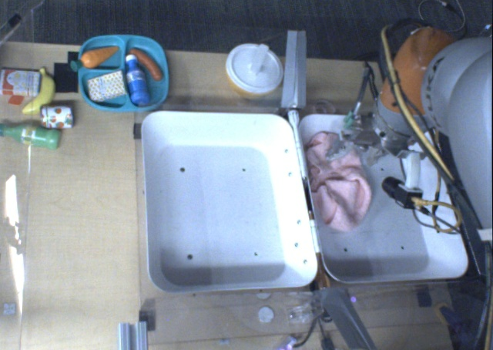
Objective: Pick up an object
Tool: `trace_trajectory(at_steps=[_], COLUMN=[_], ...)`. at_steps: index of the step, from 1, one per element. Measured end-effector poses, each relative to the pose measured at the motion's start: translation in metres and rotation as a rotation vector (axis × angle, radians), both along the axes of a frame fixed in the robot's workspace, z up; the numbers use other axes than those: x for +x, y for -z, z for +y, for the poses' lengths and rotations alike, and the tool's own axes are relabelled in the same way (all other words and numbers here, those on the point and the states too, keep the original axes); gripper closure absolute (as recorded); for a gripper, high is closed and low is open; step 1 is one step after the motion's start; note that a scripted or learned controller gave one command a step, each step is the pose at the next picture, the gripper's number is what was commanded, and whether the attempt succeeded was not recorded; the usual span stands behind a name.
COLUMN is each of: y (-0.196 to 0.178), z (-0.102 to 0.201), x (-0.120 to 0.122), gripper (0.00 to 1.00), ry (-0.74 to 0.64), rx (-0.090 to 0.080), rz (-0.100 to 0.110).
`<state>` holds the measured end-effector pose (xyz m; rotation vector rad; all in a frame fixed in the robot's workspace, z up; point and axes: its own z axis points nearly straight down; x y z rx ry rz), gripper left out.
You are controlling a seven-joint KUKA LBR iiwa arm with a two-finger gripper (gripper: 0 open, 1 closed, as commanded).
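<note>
Pink cloth (339,186) is the only pickable thing in either bin, bunched against the left wall of the right bin (400,260), upper half. Hand (362,139) sits at the cloth's top right edge, near or touching it; can't tell which from this slant. Can't tell how far the hand is open, or whether it has any fabric. Nothing visibly held.

Risks, my read:
- Hand is over the cloth's rim, not its bulk. A close there may pinch one thin fold or nothing, and come up empty.
- Cloth is limp. A corner grab could slide out on the lift.
- Cloth lies hard against the divider wall (302,179). A shift left risks hitting the bin wall.
- Loose cables (420,202) hang low by the wrist over the bin; could drag on the cloth.

Count:
- White bins: 2. Left bin (223,202) has nothing to grab.
- Cloths: 1.
- Arm (454,102): 1, one hand.
- On the bench (77,225) outside the bins: 1 blue divided tray (158,59) with about four toy food items, 1 white lidded cup (254,68), 1 banana (40,92), 1 small can (57,116), 1 green bottle (31,136), 1 small carton (18,81). All well apart from the hand.
</note>
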<state>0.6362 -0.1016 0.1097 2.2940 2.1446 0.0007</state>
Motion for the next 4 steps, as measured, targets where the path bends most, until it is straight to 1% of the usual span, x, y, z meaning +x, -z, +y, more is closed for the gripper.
trace_trajectory(at_steps=[1, 2, 3, 4], y=[0.000, 0.020, 0.019, 0.019], z=[0.000, -0.049, -0.026, -0.037], x=[0.000, -0.029, -0.029, -0.062], gripper=[0.00, 0.00, 0.00, 0.00], ry=[0.000, -0.078, -0.214, -0.289], rx=[0.000, -0.002, -0.004, -0.004], rz=[0.000, -0.011, -0.013, -0.014])
